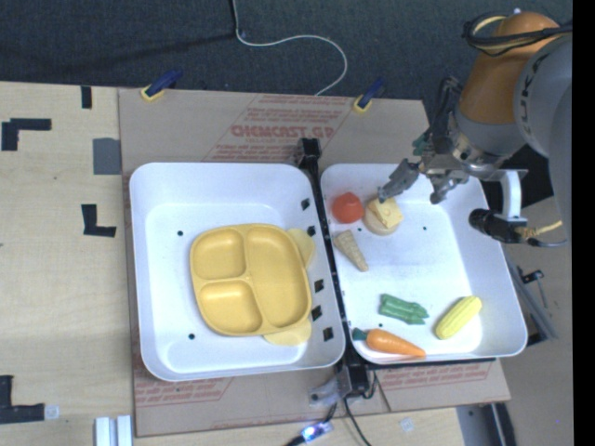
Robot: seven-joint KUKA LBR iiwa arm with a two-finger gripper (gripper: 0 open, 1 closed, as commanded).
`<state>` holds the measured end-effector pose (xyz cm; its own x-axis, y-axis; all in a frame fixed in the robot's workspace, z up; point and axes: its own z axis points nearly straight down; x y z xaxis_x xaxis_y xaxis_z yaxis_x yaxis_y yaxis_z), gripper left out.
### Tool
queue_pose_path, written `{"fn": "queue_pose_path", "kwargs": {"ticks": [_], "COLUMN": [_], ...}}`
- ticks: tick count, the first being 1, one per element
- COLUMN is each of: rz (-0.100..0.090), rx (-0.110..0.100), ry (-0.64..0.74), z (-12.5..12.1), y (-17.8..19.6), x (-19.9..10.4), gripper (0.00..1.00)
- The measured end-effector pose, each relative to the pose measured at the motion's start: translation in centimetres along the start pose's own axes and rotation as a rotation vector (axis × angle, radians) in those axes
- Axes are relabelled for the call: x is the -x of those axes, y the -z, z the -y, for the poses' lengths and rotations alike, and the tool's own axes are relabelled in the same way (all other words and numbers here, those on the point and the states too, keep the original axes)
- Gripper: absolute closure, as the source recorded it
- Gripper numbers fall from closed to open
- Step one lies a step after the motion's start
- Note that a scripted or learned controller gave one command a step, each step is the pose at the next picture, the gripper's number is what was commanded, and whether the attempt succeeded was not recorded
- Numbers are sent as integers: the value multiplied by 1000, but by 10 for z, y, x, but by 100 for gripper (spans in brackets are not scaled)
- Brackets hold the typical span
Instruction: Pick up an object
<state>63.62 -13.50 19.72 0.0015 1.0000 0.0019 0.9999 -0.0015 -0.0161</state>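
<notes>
Target candidate: the pale round toy (383, 216), sitting in the right bin (483, 277) toward its 11 o'clock corner. A red tomato (347, 207) is lying just beside it at 9 o'clock, a cream wedge piece (351, 250) near it at 7 o'clock. Further out, toward 5 o'clock, a green bean pod (403, 308), a corn cob (458, 317) and a carrot (394, 343) are lying along the bin's near edge, well apart from the target.

The gripper (416, 180) is hovering at roughly 1 o'clock from the pale toy, fingers spread wide, nothing between them. One fingertip is reaching down almost to the toy's top edge; the other is standing off to the right.

Judgement: the fingers are not yet straddling the toy. A good grasp is calling for a shift toward 7 o'clock so the toy centres between the fingers, then a descent, closing away from the tomato to avoid pinching both. The left bin (158, 249) is holding a yellow divided tray (249, 280).
</notes>
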Motion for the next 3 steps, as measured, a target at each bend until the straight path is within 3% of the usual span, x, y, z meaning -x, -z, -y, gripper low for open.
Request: {"fn": "queue_pose_path", "kwargs": {"ticks": [1,3], "rz": [2,3], "rx": [15,11], "ry": [3,4], "z": [-3,-3], "y": [9,-110], "x": [0,-2], "gripper": [0,0]}}
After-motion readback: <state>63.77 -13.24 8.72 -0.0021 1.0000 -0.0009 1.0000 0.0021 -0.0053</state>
